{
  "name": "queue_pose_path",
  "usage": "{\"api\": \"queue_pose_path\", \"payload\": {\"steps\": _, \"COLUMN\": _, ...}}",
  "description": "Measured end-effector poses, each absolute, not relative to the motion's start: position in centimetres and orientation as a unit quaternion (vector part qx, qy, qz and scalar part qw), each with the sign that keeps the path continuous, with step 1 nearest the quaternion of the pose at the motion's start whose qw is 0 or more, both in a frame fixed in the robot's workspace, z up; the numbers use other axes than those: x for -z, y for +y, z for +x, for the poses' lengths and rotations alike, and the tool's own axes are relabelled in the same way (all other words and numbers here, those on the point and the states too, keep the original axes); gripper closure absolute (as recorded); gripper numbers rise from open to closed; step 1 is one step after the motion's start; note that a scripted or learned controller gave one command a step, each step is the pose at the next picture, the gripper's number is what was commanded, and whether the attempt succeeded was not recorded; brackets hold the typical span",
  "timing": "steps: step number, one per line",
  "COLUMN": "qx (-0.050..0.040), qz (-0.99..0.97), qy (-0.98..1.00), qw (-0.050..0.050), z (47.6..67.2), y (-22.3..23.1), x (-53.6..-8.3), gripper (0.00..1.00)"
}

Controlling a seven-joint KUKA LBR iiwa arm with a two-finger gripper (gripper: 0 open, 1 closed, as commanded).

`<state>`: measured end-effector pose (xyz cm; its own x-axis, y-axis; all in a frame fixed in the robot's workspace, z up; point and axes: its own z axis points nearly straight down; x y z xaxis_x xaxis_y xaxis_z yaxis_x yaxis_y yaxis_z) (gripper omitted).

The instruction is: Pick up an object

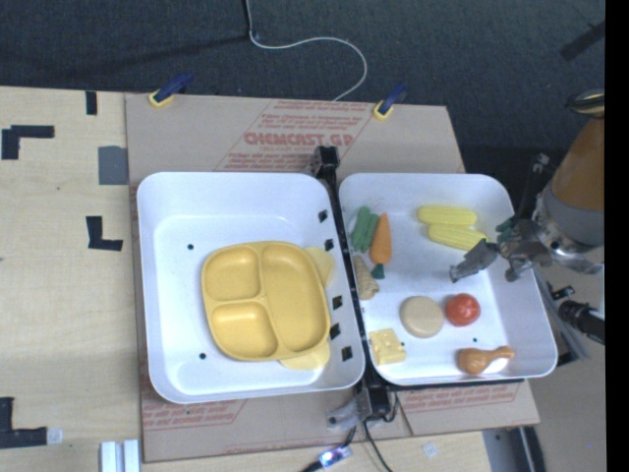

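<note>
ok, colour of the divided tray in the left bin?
Yellow; the divided tray shows best in the camera view.

Red block lettering that seems to read "CHEMCAST GP" runs across the flat brown cardboard sheet (295, 136) beneath the two bins, with smaller red lines above it too small to read.

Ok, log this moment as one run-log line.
task: pick up object | gripper: over right bin, above tomato, nothing held | corn beside it | left bin: yellow tray
</note>
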<state>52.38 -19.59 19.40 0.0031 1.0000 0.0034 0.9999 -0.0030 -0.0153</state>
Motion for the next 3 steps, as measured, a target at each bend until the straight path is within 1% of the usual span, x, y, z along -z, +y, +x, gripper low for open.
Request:
{"api": "queue_pose_path", "payload": {"steps": 1, "qx": -0.0006, "qz": -0.707, "qy": -0.707, "qw": 0.001, "z": 52.7, "y": -19.6, "x": -20.1, "gripper": 0.0}}
{"api": "queue_pose_path", "payload": {"steps": 2, "qx": -0.0022, "qz": -0.707, "qy": -0.708, "qw": 0.004, "z": 52.5, "y": -19.3, "x": -13.7, "gripper": 0.0}}
{"api": "queue_pose_path", "payload": {"steps": 3, "qx": 0.0002, "qz": -0.707, "qy": -0.707, "qw": 0.0, "z": 52.6, "y": -19.3, "x": -8.6, "gripper": 0.0}}
